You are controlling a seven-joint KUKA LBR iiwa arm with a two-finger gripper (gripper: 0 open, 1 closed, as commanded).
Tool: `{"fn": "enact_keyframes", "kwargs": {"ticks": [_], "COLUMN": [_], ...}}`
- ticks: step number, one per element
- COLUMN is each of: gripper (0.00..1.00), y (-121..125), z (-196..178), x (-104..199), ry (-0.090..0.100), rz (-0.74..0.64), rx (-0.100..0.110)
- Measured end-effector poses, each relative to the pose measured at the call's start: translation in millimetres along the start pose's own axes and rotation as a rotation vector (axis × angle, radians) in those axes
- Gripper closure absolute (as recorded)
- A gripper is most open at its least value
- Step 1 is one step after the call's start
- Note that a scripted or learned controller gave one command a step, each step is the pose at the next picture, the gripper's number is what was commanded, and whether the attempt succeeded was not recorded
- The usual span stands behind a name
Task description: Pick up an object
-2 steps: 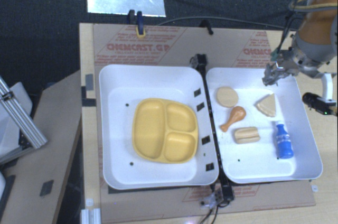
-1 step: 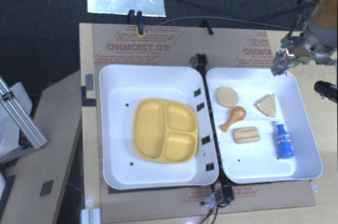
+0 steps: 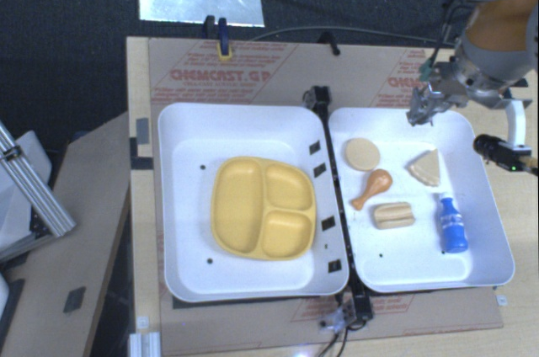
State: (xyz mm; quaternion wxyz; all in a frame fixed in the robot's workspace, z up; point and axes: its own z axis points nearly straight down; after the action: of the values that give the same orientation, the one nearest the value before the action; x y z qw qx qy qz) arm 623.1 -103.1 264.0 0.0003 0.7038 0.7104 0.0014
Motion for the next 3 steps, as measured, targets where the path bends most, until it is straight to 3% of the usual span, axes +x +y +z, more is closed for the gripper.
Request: {"fn": "enact_keyframes", "kwargs": {"ticks": [3], "gripper": [1.00], "y": [-27.2], "z": [24.0], "x": [163.7], "ry": [0.001], "rz": [0.000], "rx": [0.002]}}
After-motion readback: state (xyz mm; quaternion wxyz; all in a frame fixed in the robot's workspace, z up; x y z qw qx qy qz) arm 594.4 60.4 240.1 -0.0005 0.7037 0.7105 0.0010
